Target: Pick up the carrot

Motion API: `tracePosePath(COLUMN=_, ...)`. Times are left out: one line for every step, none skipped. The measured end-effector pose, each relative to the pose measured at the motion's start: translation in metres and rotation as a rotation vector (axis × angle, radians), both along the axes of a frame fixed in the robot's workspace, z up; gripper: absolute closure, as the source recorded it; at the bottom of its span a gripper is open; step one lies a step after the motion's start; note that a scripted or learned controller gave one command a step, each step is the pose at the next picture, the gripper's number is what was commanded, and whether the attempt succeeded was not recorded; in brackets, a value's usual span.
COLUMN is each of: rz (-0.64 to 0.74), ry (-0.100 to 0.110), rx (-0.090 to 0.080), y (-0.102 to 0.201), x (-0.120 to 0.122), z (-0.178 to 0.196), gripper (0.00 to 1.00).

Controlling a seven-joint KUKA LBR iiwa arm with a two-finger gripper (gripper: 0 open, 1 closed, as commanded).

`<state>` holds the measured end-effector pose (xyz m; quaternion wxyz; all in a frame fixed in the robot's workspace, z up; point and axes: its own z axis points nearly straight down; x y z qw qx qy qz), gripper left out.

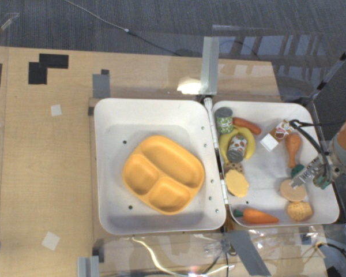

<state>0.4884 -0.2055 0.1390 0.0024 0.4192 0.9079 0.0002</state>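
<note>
gripper, its state unclear, hovers at the right bin's right edge, carrot lying along its front edge.

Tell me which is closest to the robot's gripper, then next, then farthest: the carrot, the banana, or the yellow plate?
From the gripper, in the camera view:
1. Carrot, front edge of the right bin.
2. Banana, right bin's left side.
3. Yellow plate, in the left bin.

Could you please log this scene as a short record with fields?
target: carrot, lying at the near edge of the right bin
gripper: gripper low over the right bin's right side, apart from the carrot
left bin: yellow divided plate
near carrot: round yellow slice, bread roll
task state: carrot not picked up
</note>
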Motion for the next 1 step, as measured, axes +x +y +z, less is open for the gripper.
tracePosePath(rz=-0.234, ry=-0.003, rx=0.001, y=0.0247, x=0.0331, z=-0.0465, gripper=1.0)
